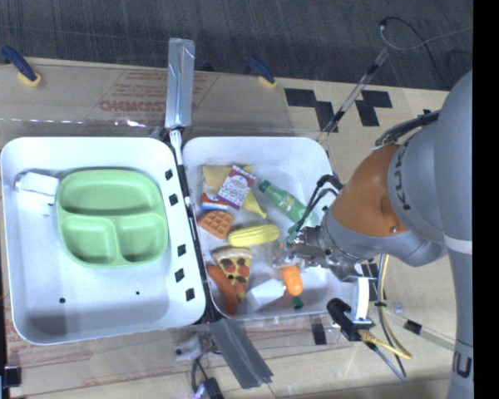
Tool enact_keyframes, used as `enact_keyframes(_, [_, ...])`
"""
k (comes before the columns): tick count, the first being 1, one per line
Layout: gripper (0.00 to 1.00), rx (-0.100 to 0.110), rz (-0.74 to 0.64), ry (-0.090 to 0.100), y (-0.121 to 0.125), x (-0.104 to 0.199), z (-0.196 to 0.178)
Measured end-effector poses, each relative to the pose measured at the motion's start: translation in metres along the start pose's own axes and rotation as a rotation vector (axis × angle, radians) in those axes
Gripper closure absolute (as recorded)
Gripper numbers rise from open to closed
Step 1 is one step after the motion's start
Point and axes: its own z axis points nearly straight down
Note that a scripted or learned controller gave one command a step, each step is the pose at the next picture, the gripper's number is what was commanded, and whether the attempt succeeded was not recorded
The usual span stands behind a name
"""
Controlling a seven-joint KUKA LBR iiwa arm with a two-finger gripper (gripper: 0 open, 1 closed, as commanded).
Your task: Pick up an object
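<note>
Orange against the white right bin [312, 152], a toy carrot [292, 280] lay by its near wall, just below the gripper [298, 252], whose finger state I could not tell, while a green tray [112, 216] sat in the left bin [33, 306].

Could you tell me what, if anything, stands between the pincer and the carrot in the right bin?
Nothing visible does. The pincer sits low in the right bin, directly over the carrot. The corn and green bottle lie beside it, not between them.
</note>
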Motion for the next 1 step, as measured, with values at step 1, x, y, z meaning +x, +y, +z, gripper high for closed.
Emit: enact_keyframes(1, [1.0,-0.001,0.091,0.002,0.0557,0.0474,-0.1123])
